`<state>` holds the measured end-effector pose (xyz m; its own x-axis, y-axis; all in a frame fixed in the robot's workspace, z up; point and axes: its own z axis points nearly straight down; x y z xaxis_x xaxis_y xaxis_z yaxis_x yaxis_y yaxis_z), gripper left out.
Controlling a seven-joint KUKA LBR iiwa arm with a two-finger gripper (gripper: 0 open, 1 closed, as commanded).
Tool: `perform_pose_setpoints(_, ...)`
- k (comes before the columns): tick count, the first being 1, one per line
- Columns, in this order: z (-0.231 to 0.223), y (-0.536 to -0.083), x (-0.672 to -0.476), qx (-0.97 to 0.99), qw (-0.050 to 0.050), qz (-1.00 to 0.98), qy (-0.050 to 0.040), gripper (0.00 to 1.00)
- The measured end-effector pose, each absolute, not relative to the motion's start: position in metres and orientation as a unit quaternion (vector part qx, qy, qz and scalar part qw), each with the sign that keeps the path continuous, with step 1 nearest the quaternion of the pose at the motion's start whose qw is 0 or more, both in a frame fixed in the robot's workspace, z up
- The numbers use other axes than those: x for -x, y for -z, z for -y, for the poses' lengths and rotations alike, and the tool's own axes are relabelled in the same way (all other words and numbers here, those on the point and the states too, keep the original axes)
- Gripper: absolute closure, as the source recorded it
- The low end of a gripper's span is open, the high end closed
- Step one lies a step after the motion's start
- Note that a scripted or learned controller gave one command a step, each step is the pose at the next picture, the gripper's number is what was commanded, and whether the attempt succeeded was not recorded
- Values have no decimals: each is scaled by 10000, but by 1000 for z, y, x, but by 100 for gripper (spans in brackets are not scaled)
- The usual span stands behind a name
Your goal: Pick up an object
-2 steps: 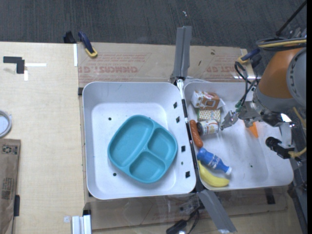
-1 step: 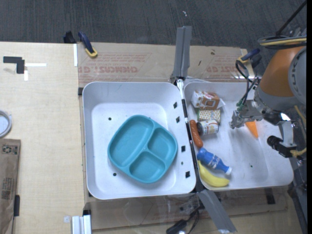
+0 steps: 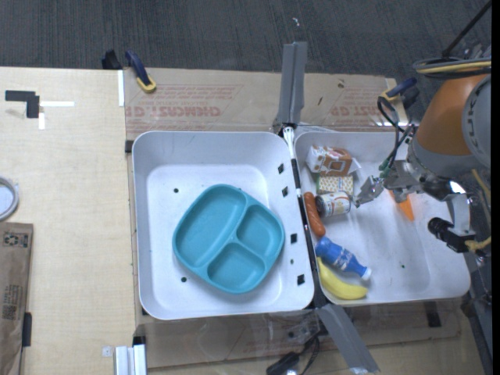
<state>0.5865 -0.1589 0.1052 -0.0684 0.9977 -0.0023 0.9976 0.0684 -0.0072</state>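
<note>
The right bin (image 3: 406,283) holds several small objects along its left side. From back to front they are a wrapped snack pack (image 3: 330,161), a small cracker box (image 3: 336,184), a can (image 3: 336,206), a red hot dog (image 3: 314,215), a blue bottle (image 3: 342,258) and a banana (image 3: 341,285). An orange piece (image 3: 405,207) lies further right. My gripper (image 3: 369,191) hangs low over the middle of this bin, just right of the can and cracker box. It is open, with nothing between its fingers.
The left bin (image 3: 152,209) holds a blue divided plate (image 3: 228,239). A grey divider post (image 3: 293,84) stands at the back between the bins. The arm with its orange band (image 3: 453,116) and cables cover the right bin's far right side.
</note>
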Motion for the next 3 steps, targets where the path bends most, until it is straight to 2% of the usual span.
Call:
perform_pose_setpoints(1, 159, -112, -587, 6818, 24, 7315, -45, 100)
perform_pose_setpoints(2, 159, -112, -586, 6819, 24, 7315, -46, 0)
perform_pose_setpoints(3, 160, -141, -612, 7067, 4, 7076, -13, 0)
